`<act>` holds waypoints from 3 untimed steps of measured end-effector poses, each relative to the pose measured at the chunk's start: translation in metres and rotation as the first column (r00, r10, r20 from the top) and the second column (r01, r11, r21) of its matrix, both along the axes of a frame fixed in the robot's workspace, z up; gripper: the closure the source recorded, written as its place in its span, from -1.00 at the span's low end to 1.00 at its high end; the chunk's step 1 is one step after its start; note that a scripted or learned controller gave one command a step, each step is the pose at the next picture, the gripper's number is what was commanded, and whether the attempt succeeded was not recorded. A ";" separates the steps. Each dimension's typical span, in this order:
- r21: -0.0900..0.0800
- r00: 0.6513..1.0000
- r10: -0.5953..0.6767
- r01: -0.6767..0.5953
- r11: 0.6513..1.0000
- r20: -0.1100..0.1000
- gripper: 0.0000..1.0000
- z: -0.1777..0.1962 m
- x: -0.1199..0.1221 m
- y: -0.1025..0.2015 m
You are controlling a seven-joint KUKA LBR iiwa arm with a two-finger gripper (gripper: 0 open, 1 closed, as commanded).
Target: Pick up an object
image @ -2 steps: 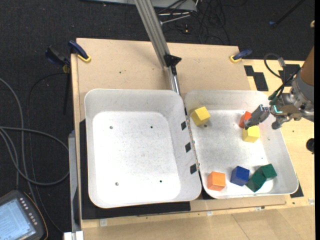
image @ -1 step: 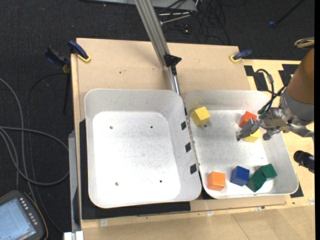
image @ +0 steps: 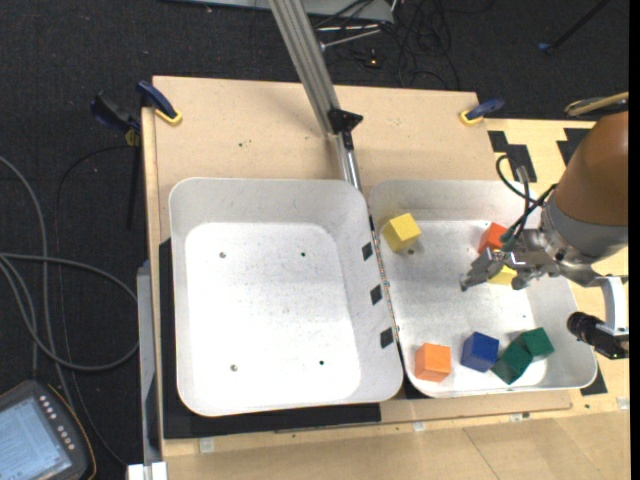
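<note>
We see a big tan bench (image: pixel 260 128) in the middle of the frame. Two white bins sit on it side by side. The left bin (image: pixel 265 288) takes up the middle left of the frame. The right bin (image: pixel 440 298) sits at the lower right, touching the left one.

The grey arm (image: pixel 590 198) with its orange band comes in from the right edge of the frame. Its gripper (image: pixel 487 271) hangs low over the right side of the right bin. We cannot tell how its jaws stand, because it is too small and dark to make out. A small yellow bit shows right by the gripper, but we cannot tell what it is.

A yellow block (image: pixel 402 232) lies at the top left of the right bin. An orange block (image: pixel 432 361) lies along the bottom edge. Just to its right is a blue block (image: pixel 480 351). Next to that are two green blocks (image: pixel 525 353), touching each other. A red-orange block (image: pixel 493 236) peeks out just above the gripper.
</note>
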State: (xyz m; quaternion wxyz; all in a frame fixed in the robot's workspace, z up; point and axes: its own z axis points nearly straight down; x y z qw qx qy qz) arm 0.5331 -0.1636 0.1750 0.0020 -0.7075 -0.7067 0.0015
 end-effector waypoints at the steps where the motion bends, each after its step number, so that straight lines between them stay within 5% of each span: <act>1: 0.001 1.000 0.002 -0.001 1.000 0.000 -1.00 -0.057 0.007 0.007; 2: -0.001 1.000 0.000 0.000 1.000 0.006 1.00 -0.043 0.008 0.006; 3: -0.003 1.000 0.004 -0.004 1.000 0.012 1.00 0.020 0.008 0.007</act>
